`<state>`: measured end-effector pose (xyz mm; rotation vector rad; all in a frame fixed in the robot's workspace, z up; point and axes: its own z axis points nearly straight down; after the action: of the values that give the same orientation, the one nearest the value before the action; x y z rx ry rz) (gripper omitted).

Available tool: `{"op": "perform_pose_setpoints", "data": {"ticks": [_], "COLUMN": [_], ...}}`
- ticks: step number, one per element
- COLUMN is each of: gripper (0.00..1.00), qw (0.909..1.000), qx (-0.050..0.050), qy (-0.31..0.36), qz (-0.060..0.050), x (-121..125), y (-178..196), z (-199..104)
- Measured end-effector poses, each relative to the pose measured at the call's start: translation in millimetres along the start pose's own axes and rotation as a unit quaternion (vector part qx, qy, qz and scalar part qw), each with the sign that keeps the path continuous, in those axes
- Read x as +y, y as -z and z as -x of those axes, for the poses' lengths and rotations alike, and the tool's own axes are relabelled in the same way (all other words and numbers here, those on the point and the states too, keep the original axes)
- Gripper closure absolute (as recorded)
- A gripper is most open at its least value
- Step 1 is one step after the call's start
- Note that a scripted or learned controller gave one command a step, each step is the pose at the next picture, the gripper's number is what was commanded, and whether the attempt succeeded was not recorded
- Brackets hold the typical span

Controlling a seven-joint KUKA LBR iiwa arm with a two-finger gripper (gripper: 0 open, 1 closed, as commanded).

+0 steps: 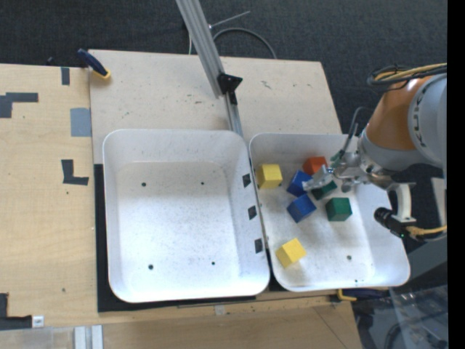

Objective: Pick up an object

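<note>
While looking down at a slant, can make out 2 shallow white bins side by side on the bench: left bin (pixel 174 145) and right bin (pixel 378 260). Reaching in from the right, a grey arm (pixel 429 122) with an orange band. Low over the upper middle of the right bin, the gripper (pixel 320 185), set amid a cluster of blocks. Cannot tell how far open, nor whether closed on anything; too small and cluttered there to judge.

Just beside its tip: orange block (pixel 314 166) above, upper blue block (pixel 296 183) to the left, something dark green (pixel 325 191) partly underneath. Touching or merely close; cannot tell which. Just below those, lower blue block (pixel 301 208) and green block (pixel 338 209), apart from each other. Near the right bin's left wall, upper yellow block (pixel 270 175), resting on the floor. Well apart, toward the near edge, lower yellow block (pixel 292 251), alone. Behind the bins, a slanted metal bar (pixel 200 31).
</note>
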<state>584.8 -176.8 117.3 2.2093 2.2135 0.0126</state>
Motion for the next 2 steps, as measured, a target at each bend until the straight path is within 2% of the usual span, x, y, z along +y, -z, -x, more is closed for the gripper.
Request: {"op": "perform_pose_setpoints", "data": {"ticks": [1,2], "gripper": [1.00,1.00], "qw": [1.0000,1.0000], "qx": [0.001,0.002], "qy": [0.000,0.000], "qz": [-0.001,-0.007], "x": [0,-2], "y": [8,51], "z": [-1,2]}}
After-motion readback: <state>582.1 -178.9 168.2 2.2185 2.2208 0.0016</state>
